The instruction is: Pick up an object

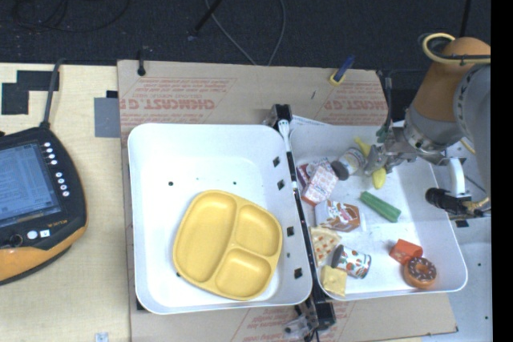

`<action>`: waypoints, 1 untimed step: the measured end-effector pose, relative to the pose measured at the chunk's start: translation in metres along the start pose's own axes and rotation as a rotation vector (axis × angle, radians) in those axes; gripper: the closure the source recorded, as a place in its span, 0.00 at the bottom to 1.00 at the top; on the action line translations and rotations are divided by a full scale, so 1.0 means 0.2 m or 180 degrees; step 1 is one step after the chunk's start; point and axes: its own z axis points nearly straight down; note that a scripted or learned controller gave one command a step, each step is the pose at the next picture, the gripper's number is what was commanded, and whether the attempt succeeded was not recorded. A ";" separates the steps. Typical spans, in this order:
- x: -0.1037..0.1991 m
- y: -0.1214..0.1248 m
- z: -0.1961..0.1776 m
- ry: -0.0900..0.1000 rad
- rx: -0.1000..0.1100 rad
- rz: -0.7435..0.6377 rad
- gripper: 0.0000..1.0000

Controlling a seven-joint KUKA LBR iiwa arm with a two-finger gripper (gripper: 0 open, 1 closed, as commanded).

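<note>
The grey KUKA arm reaches in from the right over the far part of the right bin. Its gripper hangs low there, just above a small yellow piece; whether the pincer is apart or together cannot be told.

Nothing is seen between its tips. In the right bin lie a green stick, a dark cylinder, a red-and-white packet, an orange block, a round brown toy and a printed can.

The left bin holds a yellow 3-compartment plate. A control pendant sits far left on the bench.
</note>
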 end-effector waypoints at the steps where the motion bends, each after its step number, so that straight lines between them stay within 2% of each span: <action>1: 0.41 -0.01 0.04 0.0011 0.0002 -0.0001 1.00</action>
